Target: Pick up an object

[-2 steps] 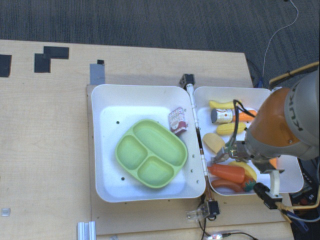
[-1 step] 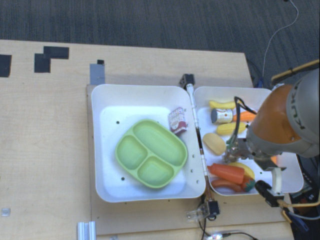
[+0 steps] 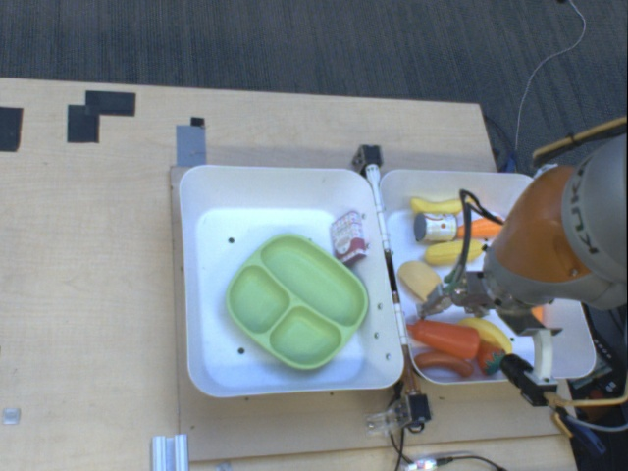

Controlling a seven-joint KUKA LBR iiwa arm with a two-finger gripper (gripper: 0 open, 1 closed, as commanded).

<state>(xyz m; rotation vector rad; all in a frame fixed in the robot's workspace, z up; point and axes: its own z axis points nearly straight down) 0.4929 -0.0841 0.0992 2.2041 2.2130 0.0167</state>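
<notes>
My arm (image 3: 564,229) comes in from the right and is bent down over the right bin (image 3: 397,263), its orange band and grey wrist covering much of that bin's right half. The gripper (image 3: 446,297) hangs low at the end of the wrist, just above the toys in the middle of the bin. The wrist housing blocks my sight of it, so I cannot tell whether it is released or clenched, nor whether it has hold of anything.

Around the gripper lie the objects I could pick. A pale potato-like piece (image 3: 419,280) sits just to its left. A yellow banana-shaped toy (image 3: 453,253) lies just beyond it on the far side, and past that a small grey and orange can (image 3: 437,228) and another yellow piece (image 3: 435,205) near the bin's far wall. An orange carrot-like toy (image 3: 481,229) pokes out from under the arm beside the can. On the near side a red pepper-like toy (image 3: 446,338) lies below the gripper, with a darker red piece (image 3: 442,364) against the near wall and a yellow piece (image 3: 494,335) by the pepper's right end.

The left bin (image 3: 211,361) holds a green divided plate (image 3: 297,300) and a small red and white packet (image 3: 348,235) by its far right corner.
</notes>
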